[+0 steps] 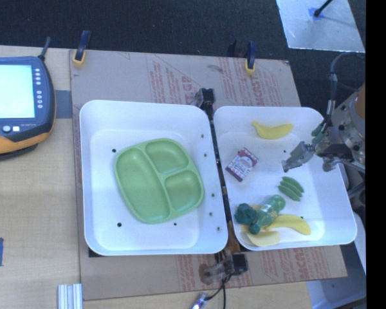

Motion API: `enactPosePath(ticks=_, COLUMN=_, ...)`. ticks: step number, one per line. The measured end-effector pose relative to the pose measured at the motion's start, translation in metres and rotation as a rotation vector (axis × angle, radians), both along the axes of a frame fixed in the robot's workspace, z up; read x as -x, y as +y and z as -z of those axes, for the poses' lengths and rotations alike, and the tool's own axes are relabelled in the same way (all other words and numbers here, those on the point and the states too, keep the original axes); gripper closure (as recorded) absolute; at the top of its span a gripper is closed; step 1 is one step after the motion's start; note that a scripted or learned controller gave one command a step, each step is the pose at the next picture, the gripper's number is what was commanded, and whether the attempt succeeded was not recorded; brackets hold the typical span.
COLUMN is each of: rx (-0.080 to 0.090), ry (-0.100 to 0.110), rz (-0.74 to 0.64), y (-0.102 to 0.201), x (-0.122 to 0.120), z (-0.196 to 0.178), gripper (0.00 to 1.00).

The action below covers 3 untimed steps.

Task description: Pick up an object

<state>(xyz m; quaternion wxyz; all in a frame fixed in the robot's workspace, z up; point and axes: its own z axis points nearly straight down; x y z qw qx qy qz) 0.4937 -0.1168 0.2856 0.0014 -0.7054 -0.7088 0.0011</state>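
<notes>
Camera view: grey two-finger gripper (294,160) hovers over the right white bin (235,124), entering from the right; whether its jaws are open or closed I cannot tell. Nothing visible between them.

Candidate objects all lie in this bin: small green ridged pod-shaped toy (291,188) just below the gripper, yellow plastic banana (273,130) near the far wall, red-and-white small packet (240,165) toward the divider.

Risk: at the front wall a dark green toy (246,214), a pale green bottle-like piece (270,208) and yellow curved pieces (291,224) touch and overlap; a descent there probably nudges neighbours or closes on two.

Left white bin (96,118) holds a light green compartment tray (159,180), well apart.
</notes>
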Motion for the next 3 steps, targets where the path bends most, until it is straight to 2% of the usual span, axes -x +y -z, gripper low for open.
enactPosePath(ticks=1, rx=0.001, ry=0.002, rz=0.001, y=-0.043, x=-0.051, z=0.099, gripper=0.00)
enactPosePath(ticks=2, rx=0.000, ry=0.003, rz=0.000, y=-0.059, x=-0.046, z=0.195, gripper=0.00)
enactPosePath(ticks=3, rx=0.002, ry=0.004, rz=-0.004, y=-0.061, x=-0.047, z=0.184, gripper=1.00)
